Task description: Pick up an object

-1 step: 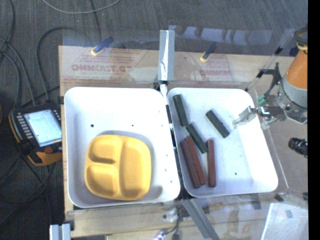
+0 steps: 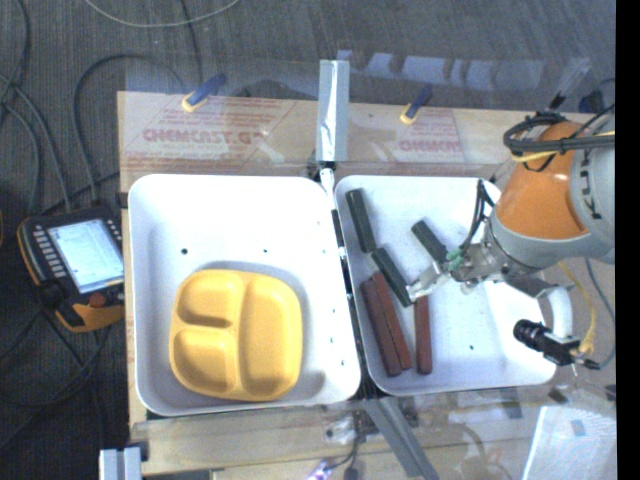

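The right bin holds several sticks. A dark green stick lies by its left wall, and a second one lies below it. Two brown sticks lie near the front. My gripper reaches in from the right, low over the middle of this bin. It is open, with one dark finger above and a pale finger below, and only bare bin floor shows between them. The lower finger ends close to the second green stick and to the top of the thin brown stick.
A yellow divided tray lies in the left bin. The arm's orange band and grey body overhang the right bin's right side. A handheld pendant sits on the floor to the left of the bench.
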